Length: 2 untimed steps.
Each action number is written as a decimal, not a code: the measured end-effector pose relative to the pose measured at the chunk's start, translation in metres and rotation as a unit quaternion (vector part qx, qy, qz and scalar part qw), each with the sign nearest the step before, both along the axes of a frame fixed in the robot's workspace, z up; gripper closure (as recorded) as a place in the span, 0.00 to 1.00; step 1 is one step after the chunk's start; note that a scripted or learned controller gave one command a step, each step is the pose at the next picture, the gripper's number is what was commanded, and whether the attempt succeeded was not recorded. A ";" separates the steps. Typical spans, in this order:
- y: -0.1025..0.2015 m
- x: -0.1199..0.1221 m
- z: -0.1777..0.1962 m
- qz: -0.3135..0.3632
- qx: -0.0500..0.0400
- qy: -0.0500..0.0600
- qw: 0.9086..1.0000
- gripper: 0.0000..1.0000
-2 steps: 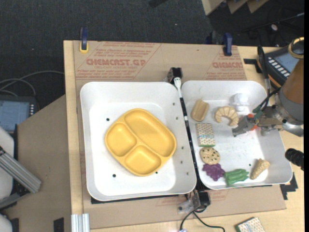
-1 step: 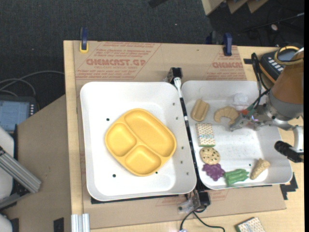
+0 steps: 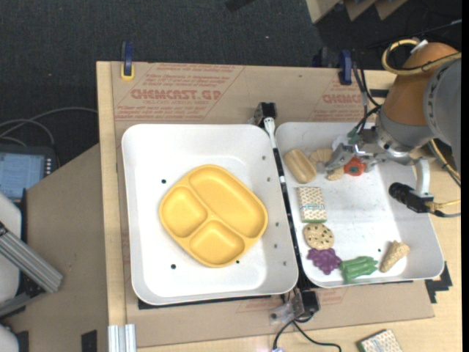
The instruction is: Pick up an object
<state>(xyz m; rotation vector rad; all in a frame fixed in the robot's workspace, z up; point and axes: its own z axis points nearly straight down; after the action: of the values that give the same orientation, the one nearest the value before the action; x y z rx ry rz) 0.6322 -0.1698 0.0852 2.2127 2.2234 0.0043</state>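
Observation:
My gripper (image 3: 343, 158) is down in the far part of the right bin (image 3: 410, 218), reaching in from the right below the orange-banded wrist. Right beside it lie a small orange-red item (image 3: 355, 168) and a tan piece (image 3: 320, 156), partly covered by the gripper. A tan bread roll (image 3: 299, 165) lies just to its left. Nearer the front are a patterned wafer (image 3: 312, 202), a round cookie (image 3: 318, 235), purple grapes (image 3: 323, 259), a green pepper (image 3: 357, 268) and a tan wedge (image 3: 394, 255).
A yellow three-compartment plate (image 3: 212, 215) sits in the left bin (image 3: 139, 167). A black cable and connector (image 3: 407, 195) hang over the right bin's right side. The bins rest on a cardboard sheet (image 3: 190, 90).

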 end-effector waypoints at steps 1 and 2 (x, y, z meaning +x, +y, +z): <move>-0.002 -0.001 0.012 -0.001 -0.001 -0.001 1.000 1.00; 0.002 -0.004 0.009 -0.001 0.006 0.008 1.000 0.00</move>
<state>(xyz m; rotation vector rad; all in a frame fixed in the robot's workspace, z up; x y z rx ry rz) 0.6283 -0.1673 0.0942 2.2285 2.2365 -0.0006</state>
